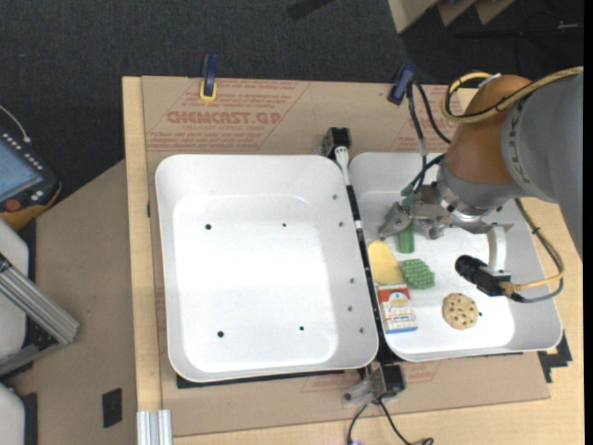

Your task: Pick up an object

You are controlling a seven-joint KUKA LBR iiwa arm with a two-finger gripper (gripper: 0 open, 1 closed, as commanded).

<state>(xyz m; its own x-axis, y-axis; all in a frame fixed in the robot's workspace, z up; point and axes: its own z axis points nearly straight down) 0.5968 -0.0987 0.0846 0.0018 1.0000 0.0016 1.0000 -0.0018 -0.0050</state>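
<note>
A bench covered with a brown cardboard sheet (250, 109), pinned at its far edge by two blue clamps (209, 68), carries two shallow white bins side by side above dark carpet. The left bin (250, 276) shows its bare white floor. In the right bin (523, 327), the grey arm (551, 137) with its orange band (482, 146) reaches in from the right, and the gripper (417, 221) hangs low over the bin's far half, near the wall shared with the other bin. Whether the pincer is open, closed or gripping anything cannot be told from this angle. A small green piece (406, 241) stands just below it, touching or nearly touching the metal. Next comes a yellow item (384, 261) against the shared wall, with a knobbly green item (418, 273) just beside it on the right. A red-and-white box (397, 308) lies nearer the front edge, and a round cookie (460, 311) sits to its right, apart from it
</note>
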